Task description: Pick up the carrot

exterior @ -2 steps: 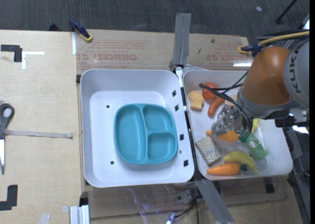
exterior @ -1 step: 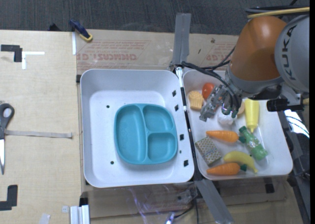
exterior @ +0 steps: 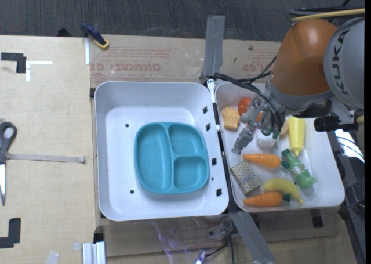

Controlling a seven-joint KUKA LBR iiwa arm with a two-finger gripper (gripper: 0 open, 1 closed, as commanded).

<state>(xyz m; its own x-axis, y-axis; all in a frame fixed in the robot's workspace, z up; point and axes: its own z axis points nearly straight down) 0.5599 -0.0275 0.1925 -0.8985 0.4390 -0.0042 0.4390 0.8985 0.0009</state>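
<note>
In the right bin (exterior: 331, 194), the pincer (exterior: 250, 135), grip unreadable, hangs just above a carrot (exterior: 262, 160)

Grey rounded arm (exterior: 348, 60) with dark "KUKA" lettering along the casing and a broad glossy orange band (exterior: 304, 57) above the wrist. Black cables looping past the wrist. Metallic grey gripper (exterior: 246, 141) with small reddish details

Teal divided tray (exterior: 172, 158), banana (exterior: 283, 187), scissors (exterior: 4, 151)
</note>
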